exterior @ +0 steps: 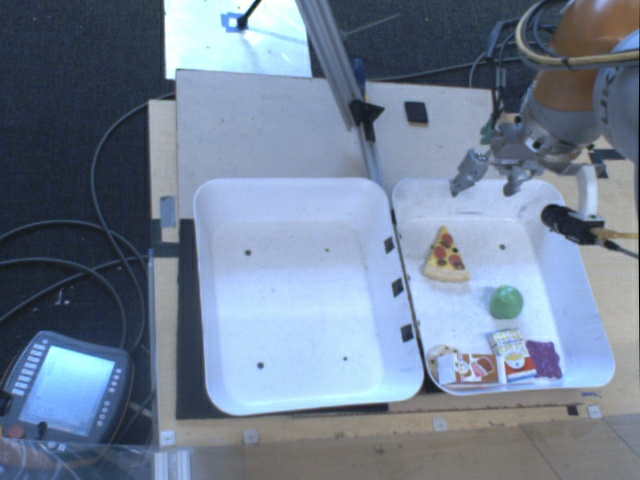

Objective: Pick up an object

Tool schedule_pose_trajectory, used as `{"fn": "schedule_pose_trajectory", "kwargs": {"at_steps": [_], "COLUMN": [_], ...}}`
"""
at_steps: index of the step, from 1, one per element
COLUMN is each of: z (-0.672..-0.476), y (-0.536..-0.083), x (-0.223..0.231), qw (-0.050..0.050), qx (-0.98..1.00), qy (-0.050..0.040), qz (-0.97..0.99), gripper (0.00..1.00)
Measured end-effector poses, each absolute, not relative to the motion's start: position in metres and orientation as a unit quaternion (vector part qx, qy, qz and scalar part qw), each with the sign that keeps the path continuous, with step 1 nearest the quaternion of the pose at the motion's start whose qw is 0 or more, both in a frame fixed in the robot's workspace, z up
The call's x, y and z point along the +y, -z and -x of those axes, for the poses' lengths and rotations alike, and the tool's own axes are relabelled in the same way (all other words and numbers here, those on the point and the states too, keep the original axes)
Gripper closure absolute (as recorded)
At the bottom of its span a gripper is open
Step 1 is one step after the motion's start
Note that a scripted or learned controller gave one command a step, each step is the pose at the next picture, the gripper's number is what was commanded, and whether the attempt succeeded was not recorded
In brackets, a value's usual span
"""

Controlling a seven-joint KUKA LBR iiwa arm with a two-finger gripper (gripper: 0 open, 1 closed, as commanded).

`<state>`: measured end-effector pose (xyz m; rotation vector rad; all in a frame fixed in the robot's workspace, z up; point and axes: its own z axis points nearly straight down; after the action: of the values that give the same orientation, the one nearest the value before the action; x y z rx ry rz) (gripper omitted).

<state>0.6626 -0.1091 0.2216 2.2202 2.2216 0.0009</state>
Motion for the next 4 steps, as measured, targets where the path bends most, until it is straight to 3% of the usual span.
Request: {"fn": "schedule_pose_trajectory", "kwargs": {"at_steps": [1, 2, 3, 4], "z": [-0.673, -0.608, -0.610, -0.610], "y": [-0.148, -0.088, -0.101, -0.101], "x": [-0.099, -0.098, -0.098, -0.098], "qw": [-0.002, -0.001, 0.001, 0.001], "qx": [0.707, 0.707, 0.707, 0.707], "qy": [0.0013, 0.0012, -0.0010, -0.0010], "qz": [-0.707, -0.707, -0.707, -0.707], "gripper": [0.00, 0.00, 1.00, 0.00]}}
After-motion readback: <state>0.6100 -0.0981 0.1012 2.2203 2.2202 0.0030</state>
